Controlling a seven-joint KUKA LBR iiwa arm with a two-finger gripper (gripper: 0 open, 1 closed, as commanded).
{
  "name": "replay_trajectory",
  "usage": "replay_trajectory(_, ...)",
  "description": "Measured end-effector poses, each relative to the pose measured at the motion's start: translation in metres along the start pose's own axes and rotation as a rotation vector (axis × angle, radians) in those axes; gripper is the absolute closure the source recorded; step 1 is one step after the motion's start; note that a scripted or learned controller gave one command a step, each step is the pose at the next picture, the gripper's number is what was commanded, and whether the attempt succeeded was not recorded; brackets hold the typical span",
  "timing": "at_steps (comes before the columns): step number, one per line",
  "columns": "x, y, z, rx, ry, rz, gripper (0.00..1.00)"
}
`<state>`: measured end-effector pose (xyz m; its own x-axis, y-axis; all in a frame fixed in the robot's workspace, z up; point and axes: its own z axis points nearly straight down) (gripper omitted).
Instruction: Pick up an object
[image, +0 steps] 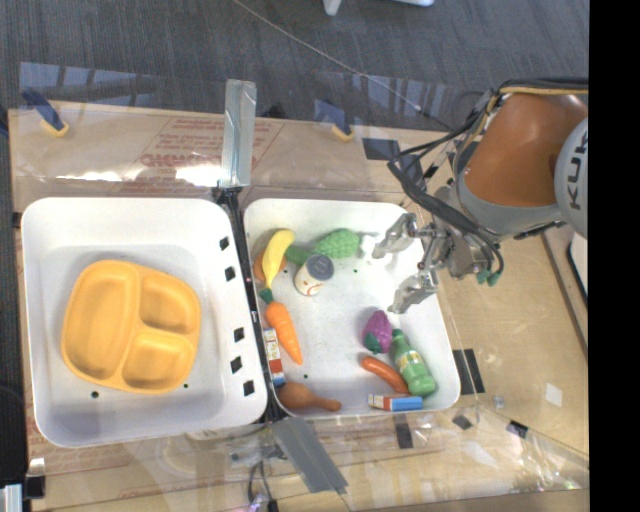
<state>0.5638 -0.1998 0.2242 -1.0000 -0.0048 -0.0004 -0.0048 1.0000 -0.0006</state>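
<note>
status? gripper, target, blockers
Gripper open, holding nothing, above right bin near its right wall. Purple toy nearest, just below. Green bottle crowds it.

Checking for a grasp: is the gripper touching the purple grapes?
Apart. The camera view shows bare white bin floor between the gripper and the purple grapes.

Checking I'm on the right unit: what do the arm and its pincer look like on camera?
A grey arm with a broad orange band above the wrist and dark lettering on its pale shell at the right. Black cables loop along the wrist. The pincer has two silvery metal fingers, with a small green part beside its body.
</note>
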Motion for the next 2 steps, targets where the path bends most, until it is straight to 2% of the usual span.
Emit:
replay_trajectory(1, 0.066, -0.010, 0.121, -0.003, 0.004, -0.103, 0.00)
replay_trajectory(2, 0.078, -0.005, 0.129, 0.004, -0.011, -0.145, 0.00)
